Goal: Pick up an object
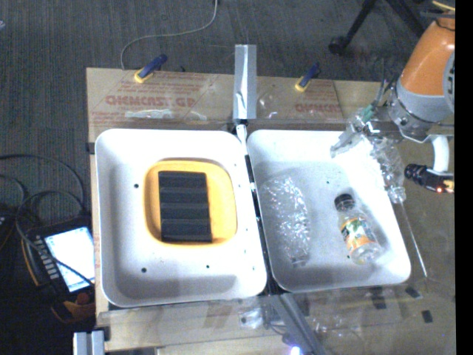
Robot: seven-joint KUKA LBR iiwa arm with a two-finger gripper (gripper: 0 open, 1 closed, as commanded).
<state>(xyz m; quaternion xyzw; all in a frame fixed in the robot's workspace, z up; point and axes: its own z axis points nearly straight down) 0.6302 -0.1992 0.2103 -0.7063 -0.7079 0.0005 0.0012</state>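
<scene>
A small clear bottle [355,231] with a black cap and an orange label lies in the right bin [325,276], near its right wall. A crumpled clear plastic bottle [289,217] lies to its left, in the middle of the same bin. A yellow tray-like object [190,203] with a black ridged insert rests in the left bin [118,220]. My gripper [366,135] hangs over the far right corner of the right bin, above and beyond the small bottle and apart from it. Nothing shows in its grasp.
The grey arm with its orange band [432,61] comes in from the upper right. A metal divider strip [244,87] stands between the bins at the back. Two blue-and-yellow clamps [150,68] hold the board behind. A tablet [68,251] and cables lie on the floor to the left.
</scene>
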